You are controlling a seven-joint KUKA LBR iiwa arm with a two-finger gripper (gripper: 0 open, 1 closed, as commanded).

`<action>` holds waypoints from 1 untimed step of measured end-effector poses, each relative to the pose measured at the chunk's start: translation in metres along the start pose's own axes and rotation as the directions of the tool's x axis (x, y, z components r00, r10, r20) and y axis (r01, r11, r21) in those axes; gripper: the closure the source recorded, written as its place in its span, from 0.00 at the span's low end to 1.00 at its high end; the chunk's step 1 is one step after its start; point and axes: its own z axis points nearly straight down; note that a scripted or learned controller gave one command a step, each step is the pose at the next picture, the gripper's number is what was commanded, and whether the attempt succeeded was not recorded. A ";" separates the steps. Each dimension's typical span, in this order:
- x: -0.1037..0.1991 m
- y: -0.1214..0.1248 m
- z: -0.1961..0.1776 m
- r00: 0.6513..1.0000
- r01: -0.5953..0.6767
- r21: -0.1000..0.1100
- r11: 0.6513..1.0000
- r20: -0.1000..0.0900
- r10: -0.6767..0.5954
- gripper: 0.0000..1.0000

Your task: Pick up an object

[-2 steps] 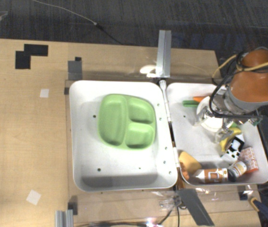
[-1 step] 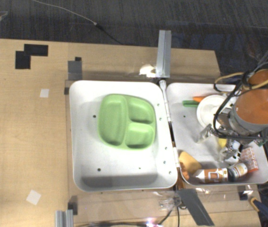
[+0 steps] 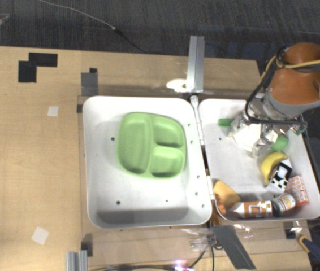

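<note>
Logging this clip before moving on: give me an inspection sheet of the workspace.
Surface: wooden bench bearing left bin and right bin.
Job's things: right bin holds banana, bottle, a green piece, small packets near the corner.
Clutter: green tray in left bin.
Gripper: gripper low over right bin's far side; fingers unclear.
Cables: cable across the floor beyond the bench.
Surroundings: dark carpet.

Green divided tray [image 3: 151, 144] lies in left bin [image 3: 100, 202].
</note>
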 end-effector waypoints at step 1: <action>0.053 0.036 -0.003 1.000 -0.022 0.002 1.000 0.000 0.022 0.00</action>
